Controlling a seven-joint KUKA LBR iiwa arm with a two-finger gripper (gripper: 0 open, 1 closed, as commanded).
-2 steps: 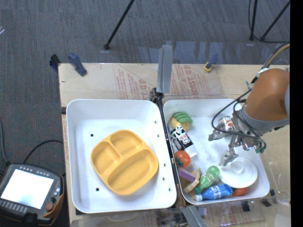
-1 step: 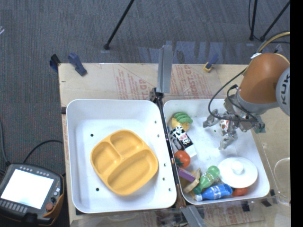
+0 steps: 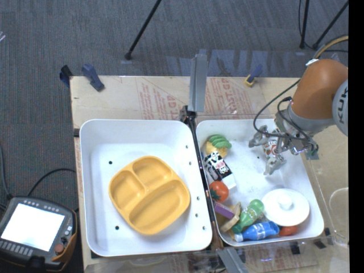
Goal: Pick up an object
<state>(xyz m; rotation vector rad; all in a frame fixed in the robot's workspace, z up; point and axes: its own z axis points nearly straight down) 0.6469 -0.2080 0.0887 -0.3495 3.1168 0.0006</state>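
My gripper [image 3: 273, 151] hangs low over the back part of the right bin [image 3: 301, 169], under the orange wrist band. A small reddish bit shows at its tip, and I cannot make out whether it is a held thing or part of the tool. To its left lie a yellow-green toy corn [image 3: 217, 145], a black-and-white cow-patterned block [image 3: 216, 166] and a red tomato [image 3: 219, 190]. Toward the bin's front sit a white round lid [image 3: 285, 206], a green bottle [image 3: 251, 213] and a blue bottle [image 3: 259, 231].
The left bin [image 3: 102, 147] holds a yellow divided plate [image 3: 149, 194]. A purple and tan wedge [image 3: 227, 212] lies by the green bottle. A grey post [image 3: 198, 90] stands behind the wall between the bins. A teach pendant [image 3: 35, 229] lies at the lower left.
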